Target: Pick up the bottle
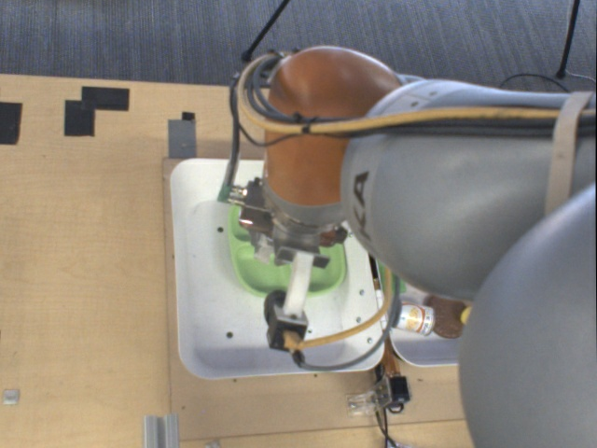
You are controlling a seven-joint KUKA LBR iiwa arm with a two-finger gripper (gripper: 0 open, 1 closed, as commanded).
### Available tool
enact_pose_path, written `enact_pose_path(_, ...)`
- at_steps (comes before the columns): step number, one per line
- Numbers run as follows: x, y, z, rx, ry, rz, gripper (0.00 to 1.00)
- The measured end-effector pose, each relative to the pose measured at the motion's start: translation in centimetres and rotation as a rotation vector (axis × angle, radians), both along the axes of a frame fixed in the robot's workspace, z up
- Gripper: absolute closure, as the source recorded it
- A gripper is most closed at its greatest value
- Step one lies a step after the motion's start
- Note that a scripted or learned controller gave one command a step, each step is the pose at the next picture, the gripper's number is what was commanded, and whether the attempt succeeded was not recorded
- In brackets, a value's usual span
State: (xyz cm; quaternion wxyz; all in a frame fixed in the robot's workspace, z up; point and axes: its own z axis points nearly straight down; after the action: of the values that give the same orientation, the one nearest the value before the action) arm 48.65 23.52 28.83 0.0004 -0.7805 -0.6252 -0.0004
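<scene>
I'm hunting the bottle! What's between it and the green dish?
In the camera view: white floor of the left bin, then both bins' walls. The green dish and bottle sit in different bins.

The grey arm (448, 185) reaches in from the right, its orange band (317, 119) arched above the wrist (297, 220), which points the pincer (291, 250) steeply downward.
</scene>
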Motion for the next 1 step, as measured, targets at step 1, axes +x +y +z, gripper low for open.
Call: enact_pose_path(1,0.01,-5.64,-3.18,-0.001,0.001,-0.221,1.00)
